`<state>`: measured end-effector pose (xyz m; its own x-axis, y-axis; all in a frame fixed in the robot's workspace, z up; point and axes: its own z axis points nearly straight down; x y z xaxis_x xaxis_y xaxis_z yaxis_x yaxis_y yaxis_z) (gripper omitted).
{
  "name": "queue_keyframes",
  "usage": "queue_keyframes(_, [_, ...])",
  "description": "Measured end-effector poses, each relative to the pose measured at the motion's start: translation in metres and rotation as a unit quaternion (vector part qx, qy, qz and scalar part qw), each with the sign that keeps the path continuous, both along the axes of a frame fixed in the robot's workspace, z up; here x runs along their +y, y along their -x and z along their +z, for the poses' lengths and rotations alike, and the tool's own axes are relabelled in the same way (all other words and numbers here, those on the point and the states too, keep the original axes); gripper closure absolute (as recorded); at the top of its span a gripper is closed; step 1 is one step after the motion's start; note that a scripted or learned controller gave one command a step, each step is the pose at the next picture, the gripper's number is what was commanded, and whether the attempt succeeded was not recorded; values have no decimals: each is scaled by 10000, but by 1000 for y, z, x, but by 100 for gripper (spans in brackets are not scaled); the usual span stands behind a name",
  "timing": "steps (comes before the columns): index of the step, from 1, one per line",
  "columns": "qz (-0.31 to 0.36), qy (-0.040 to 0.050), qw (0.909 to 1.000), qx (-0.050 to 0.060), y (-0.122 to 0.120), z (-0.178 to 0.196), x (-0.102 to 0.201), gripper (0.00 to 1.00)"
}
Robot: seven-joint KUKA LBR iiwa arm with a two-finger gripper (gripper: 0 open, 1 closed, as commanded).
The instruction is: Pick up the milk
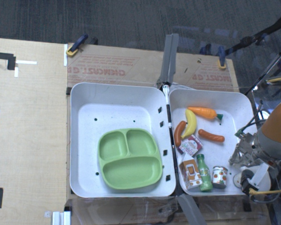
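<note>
the small orange-and-white milk carton (190,172) lies flat near the front of the right-hand white bin (243,104), just beside the green plastic bottle (203,174). its long axis runs roughly front to back. the metal pincer (243,156) hangs at the bin's right wall; the carton lies to its left, past the small printed can (219,177). pincer state: cannot tell.

My arm (278,127) is cut off by the right edge, and the bottle (203,173) hides part of the milk (190,173).
</note>
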<state>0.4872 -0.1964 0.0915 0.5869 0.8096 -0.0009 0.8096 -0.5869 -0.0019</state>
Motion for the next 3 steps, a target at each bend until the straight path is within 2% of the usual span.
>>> queue_keyframes(1, [-2251, 12, 9743, 7, -20, 141, 29, 100])
queue_keyframes(2, [-1644, 14, 9864, 11, -95, 162, 10, 100])
queue_keyframes(3, [-2754, 15, 9613, 8, -129, 212, -9, 100])
